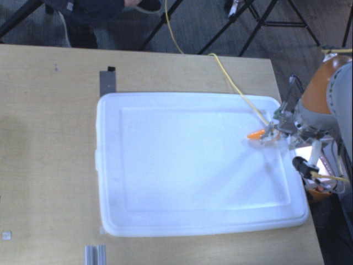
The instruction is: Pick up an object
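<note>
A small orange object (255, 135) is at the right side of the white bin (110, 148), near its right wall. My gripper (269, 133) reaches in from the right, and its tips meet the object's right end. The fingers look shut on the orange object, which sticks out to the left from between them. The grey arm with its orange band (317, 90) rises at the right edge.
A yellow cable (237, 90) runs from the top of the view down across the bin's far right corner to the gripper. The wooden bench (44, 148) surrounds the bin. A dark bracket (108, 80) sits at the bin's far left corner.
</note>
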`<state>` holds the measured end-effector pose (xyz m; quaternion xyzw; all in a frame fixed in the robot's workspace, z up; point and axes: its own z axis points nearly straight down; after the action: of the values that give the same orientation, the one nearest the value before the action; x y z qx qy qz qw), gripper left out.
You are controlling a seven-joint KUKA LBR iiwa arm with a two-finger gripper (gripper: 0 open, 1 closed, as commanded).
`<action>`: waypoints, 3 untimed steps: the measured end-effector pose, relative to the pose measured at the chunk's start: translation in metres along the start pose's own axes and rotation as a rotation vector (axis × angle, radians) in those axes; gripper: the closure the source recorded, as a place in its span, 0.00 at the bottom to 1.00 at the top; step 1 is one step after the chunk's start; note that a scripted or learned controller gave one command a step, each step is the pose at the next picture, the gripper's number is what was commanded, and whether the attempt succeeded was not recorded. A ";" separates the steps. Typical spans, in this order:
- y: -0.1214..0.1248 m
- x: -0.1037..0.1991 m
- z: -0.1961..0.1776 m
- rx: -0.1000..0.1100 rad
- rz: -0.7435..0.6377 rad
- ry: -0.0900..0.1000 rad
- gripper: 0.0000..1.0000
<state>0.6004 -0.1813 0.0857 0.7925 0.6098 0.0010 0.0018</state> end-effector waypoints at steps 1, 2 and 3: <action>0.047 0.067 -0.001 -0.003 -0.152 0.001 0.00; 0.065 0.032 -0.002 -0.005 -0.234 0.000 0.00; 0.054 0.075 -0.109 -0.007 -0.208 0.001 0.00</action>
<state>0.6712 -0.1221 0.1946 0.7248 0.6890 0.0034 0.0042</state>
